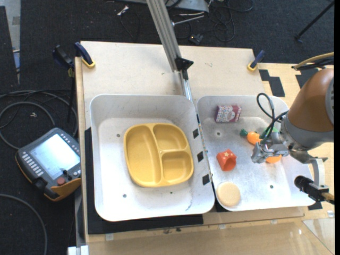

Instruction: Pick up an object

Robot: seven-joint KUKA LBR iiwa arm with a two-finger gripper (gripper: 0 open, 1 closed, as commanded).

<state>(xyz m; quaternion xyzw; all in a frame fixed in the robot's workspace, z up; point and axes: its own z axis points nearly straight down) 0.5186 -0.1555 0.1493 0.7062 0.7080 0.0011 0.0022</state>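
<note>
My gripper [261, 155] is down in the right bin [249, 195], toward its right side. An orange object [274, 160] shows just at the gripper's lower right edge, mostly hidden by it. A carrot [251, 136] with a green end lies right behind the gripper. A red pepper [227, 160] sits to the gripper's left, apart from it. A pink carton [228, 113] lies at the back of the bin, and a round beige bun [229, 194] rests near its front edge.
The left bin [103, 142] holds a yellow divided plate [158, 154]. A metal pole [166, 31] slants up from between the bins. A teach pendant [49, 163] lies on the floor at the left. The arm's orange band [313, 105] hangs over the right bin's right edge.
</note>
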